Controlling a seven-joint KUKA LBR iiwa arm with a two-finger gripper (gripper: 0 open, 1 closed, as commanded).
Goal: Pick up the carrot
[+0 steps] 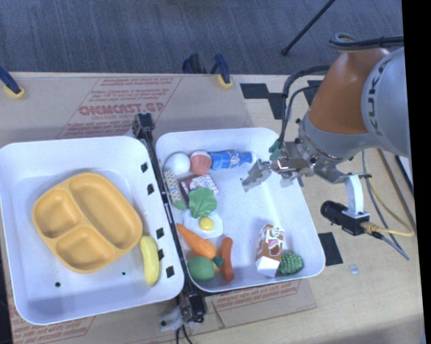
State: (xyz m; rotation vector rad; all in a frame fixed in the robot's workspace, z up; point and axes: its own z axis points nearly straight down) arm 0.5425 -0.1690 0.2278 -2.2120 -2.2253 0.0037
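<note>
The carrot (197,242) is an orange tapered piece lying at a slant in the right bin (299,206), near its front left corner. It rests between a fried egg (206,223) and a green round fruit (202,268). My gripper (255,173) hangs over the middle of the right bin, well to the right of the carrot and farther back. Its fingers look open with nothing between them.
A red-orange stick (227,259) lies just right of the carrot. A white egg (176,163), a blue bottle (230,159), a green leaf (201,203), a carton (270,242) and broccoli (289,263) share the right bin. The left bin (11,189) holds a yellow divided plate (86,221) and a banana (149,259).
</note>
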